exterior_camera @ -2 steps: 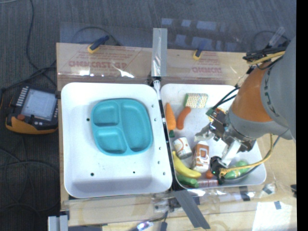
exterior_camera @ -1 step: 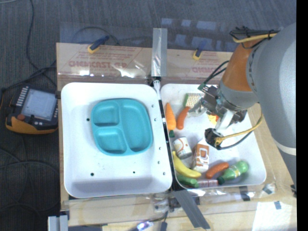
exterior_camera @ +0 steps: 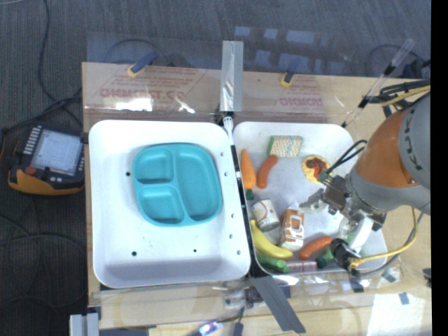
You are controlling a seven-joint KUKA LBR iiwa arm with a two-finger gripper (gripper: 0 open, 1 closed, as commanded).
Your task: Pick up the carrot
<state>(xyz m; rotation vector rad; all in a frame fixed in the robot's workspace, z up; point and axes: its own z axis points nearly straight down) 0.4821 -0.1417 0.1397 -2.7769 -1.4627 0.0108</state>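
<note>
An orange carrot lies lengthwise against the left wall of the right bin. A shorter orange piece lies just right of it. Another orange carrot-like piece with a green end lies near the bin's front, beside a small carton. My gripper hangs over the right half of this bin, right of the carton and above that front piece, well away from the carrot at the left wall. I see nothing held in it.
The right bin also holds a waffle-like square, a yellow and red piece, a small can and a banana. The left bin holds a blue divided plate.
</note>
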